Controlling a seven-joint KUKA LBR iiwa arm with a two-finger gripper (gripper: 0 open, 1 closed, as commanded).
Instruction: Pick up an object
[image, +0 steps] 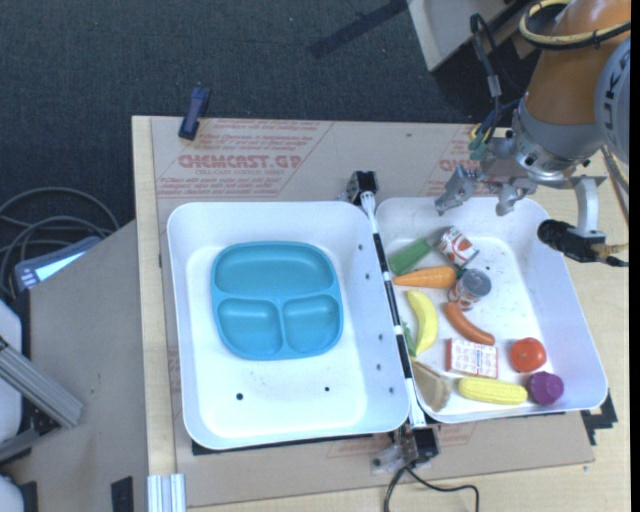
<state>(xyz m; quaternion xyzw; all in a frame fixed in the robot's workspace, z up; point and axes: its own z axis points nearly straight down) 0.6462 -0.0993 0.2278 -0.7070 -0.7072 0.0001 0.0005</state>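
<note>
- Camera view: the gripper (480, 194) hangs over the far rim of the right bin (575, 290), its fingers spread apart with nothing between them.
- In that bin lie a carrot (425, 277), banana (424, 319), sausage (468, 323), tomato (528, 353), corn cob (491, 390), purple plum (545, 387) and a small can (458, 246), all apart from the gripper.
- The left bin (190, 300) holds a blue divided plate (277, 299).
- Both bins sit on the table (240, 160).

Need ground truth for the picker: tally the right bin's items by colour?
Yellow: 2, banana, corn cob
Orange: 2, carrot, sausage
Red: 3, tomato, can, packet
Green: 1, cucumber
Purple: 1, plum
Total: 9
</note>
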